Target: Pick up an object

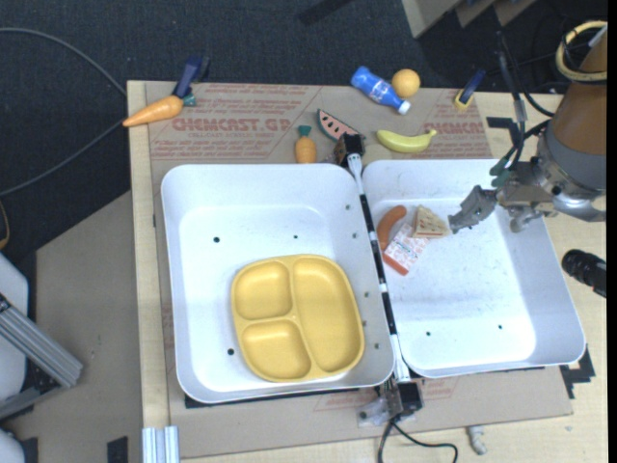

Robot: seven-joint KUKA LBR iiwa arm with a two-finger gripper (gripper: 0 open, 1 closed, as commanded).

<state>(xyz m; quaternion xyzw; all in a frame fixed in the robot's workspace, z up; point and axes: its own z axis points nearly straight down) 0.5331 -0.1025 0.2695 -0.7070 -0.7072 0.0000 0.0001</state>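
In the right bin (501, 340), near its back-left corner, lie three things together. A reddish sausage (389, 225) is on the left, a red-and-white packet (406, 251) just below it, and a tan sandwich wedge (430, 223) to the right. My gripper (493, 217) hangs over the back of the same bin, just right of the wedge. It is open, with nothing between its fingers; the left finger (469, 210) points down towards the wedge and stands a little apart from it.
A yellow three-part plate (296, 316) lies in the left bin (193, 249). Behind the bins, on the bench, sit a carrot (154, 112), a blue bottle (378, 89), an orange ball (406, 82), a banana (405, 141) and a watermelon slice (333, 123).
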